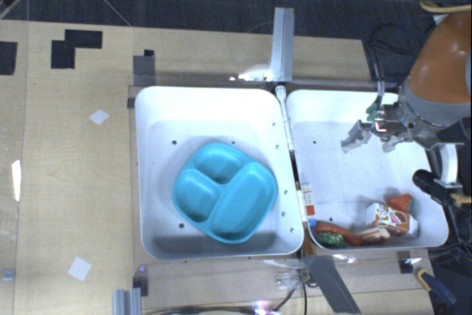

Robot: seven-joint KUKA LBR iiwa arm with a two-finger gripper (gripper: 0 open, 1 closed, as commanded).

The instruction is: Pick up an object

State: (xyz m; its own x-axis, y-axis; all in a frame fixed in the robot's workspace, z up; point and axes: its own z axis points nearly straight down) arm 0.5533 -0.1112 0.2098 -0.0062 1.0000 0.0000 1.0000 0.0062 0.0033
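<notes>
My gripper [371, 139] hangs over the upper right part of the right bin [324, 158], its two fingers spread open with nothing between them. Below it, in that bin's near right corner, lie a white and orange packet [389, 219], a red piece [400, 202] touching it, and an orange carrot-like toy with a green end [333, 237] along the front wall. A blue divided plate [223, 192] rests in the middle of the left bin [158, 122]. The gripper stands well above and apart from the small items.
A metal post [283, 44] rises behind the wall shared by the bins. Black cables [435, 188] hang by the right bin's right rim. The wooden bench [66, 158] extends to the left, with black marks at its far edge.
</notes>
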